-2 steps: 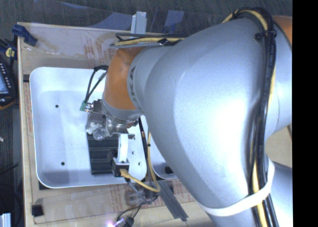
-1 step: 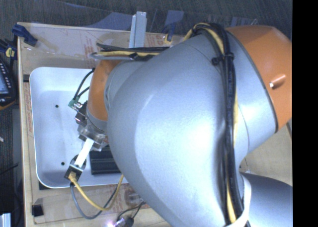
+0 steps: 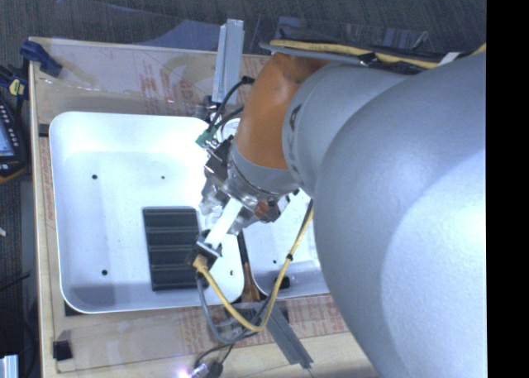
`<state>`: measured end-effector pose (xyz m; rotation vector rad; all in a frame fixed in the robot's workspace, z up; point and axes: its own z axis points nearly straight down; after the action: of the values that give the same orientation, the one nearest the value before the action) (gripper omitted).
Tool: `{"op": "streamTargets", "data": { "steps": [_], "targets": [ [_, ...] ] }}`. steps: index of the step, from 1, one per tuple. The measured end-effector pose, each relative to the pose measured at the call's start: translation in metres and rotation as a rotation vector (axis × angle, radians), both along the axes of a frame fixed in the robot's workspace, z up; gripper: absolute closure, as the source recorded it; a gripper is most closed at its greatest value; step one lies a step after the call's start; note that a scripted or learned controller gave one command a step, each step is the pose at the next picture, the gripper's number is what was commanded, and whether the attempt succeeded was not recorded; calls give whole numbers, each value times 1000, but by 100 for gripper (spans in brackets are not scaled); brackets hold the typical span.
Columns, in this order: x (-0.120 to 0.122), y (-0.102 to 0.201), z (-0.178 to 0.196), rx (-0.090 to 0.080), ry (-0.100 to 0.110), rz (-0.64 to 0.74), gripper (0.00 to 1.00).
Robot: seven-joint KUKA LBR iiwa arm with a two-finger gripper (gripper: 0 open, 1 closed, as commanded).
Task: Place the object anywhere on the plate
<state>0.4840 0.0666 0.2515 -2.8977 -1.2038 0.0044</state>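
Hand point(image 3: 225, 196) hangs over the left bin's point(image 3: 99, 145) 3 o'clock rim, and I can't tell if it's clenched or released. Black ribbed slab point(image 3: 171, 248) lies at 5 o'clock, so dropping down here could clip the rim.

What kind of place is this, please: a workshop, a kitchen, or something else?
Probably a robotics lab or test cell. A large grey robot arm reaches over a wooden bench that bears a shallow white bin, with a black ribbed slab lying in it.
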Motion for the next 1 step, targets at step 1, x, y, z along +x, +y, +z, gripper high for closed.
{"op": "streamTargets", "data": {
  "steps": [1],
  "targets": [
    [-9, 37, -98, 0, 6, 316, 100]
  ]
}}
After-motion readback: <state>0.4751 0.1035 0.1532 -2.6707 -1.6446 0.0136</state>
